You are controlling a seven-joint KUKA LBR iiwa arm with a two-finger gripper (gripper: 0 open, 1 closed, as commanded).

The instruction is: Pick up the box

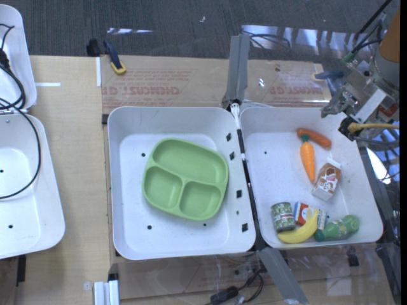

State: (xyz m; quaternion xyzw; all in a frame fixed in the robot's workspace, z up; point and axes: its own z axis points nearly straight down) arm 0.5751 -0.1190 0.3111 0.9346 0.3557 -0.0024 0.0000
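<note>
The box [327, 180], a small white and brown carton, lies tilted in the right bin [273, 138] near its right wall. My gripper [335, 121] hangs above the bin's far right corner, up and a little right of the box and well apart from it. Its two dark fingertips stand apart with nothing between them, so it is open.
An orange carrot [308, 161] and a red sausage [314, 137] lie just beyond the box. A can [282, 216], a small red packet [301, 211], a banana [300, 231] and a green bottle [337, 228] crowd the bin's near edge. A green divided plate [186, 179] sits in the left bin [127, 170].
</note>
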